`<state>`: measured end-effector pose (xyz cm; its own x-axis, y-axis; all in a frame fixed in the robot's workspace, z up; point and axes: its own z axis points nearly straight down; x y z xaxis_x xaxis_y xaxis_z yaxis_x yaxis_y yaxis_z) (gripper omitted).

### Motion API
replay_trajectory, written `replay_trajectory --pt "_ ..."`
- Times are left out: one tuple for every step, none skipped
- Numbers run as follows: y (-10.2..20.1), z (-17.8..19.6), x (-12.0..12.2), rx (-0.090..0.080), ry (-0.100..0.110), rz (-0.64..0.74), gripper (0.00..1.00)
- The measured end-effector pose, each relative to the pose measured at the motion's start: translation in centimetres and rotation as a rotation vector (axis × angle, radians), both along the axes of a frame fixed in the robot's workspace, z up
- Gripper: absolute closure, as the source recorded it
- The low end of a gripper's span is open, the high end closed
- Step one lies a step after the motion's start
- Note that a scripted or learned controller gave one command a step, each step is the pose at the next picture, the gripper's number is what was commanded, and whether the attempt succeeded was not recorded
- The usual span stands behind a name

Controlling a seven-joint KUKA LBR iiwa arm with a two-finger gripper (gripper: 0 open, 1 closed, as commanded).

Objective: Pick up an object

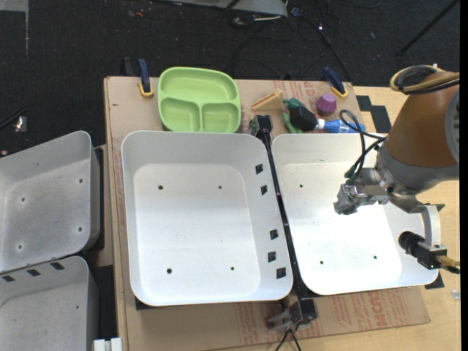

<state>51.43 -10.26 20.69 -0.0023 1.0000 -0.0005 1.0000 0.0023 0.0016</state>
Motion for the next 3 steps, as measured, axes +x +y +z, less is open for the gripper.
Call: replay_trajectory --pt "1.0 5.4 -0.1 -0.001 -0.003 0.002 1.0" --pt "6.9 4.2 0.9 0.001 0.003 0.003 1.0" --pt "12.6 4.8 1.9 0.001 0.0 0.006 1.0"
